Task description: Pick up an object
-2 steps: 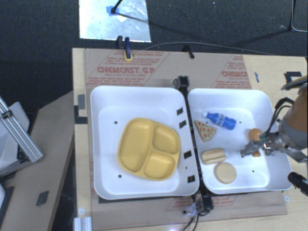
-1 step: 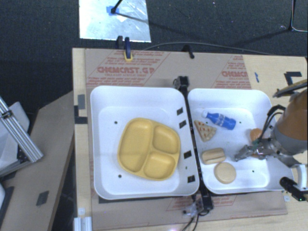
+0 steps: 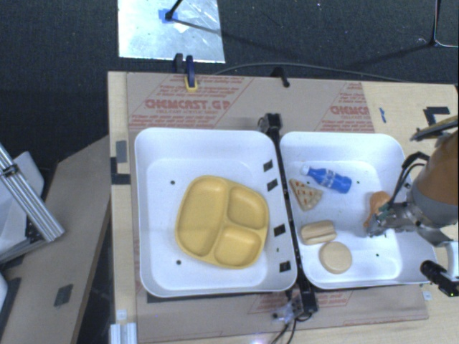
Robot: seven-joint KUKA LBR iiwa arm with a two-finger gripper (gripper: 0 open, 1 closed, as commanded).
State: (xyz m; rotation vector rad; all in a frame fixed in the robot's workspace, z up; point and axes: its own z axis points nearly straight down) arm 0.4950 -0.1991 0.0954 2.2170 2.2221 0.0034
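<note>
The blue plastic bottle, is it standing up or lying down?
Lying down. The blue plastic bottle rests on its side on the floor of the right white bin, white cap pointing left.

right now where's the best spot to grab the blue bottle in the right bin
Probably across the middle of the blue bottle's body, coming straight down from above. It lies flat on its side, slanted, white cap toward the bin divider, with bare floor along both long sides; the waffle piece sits below its cap end.
</note>
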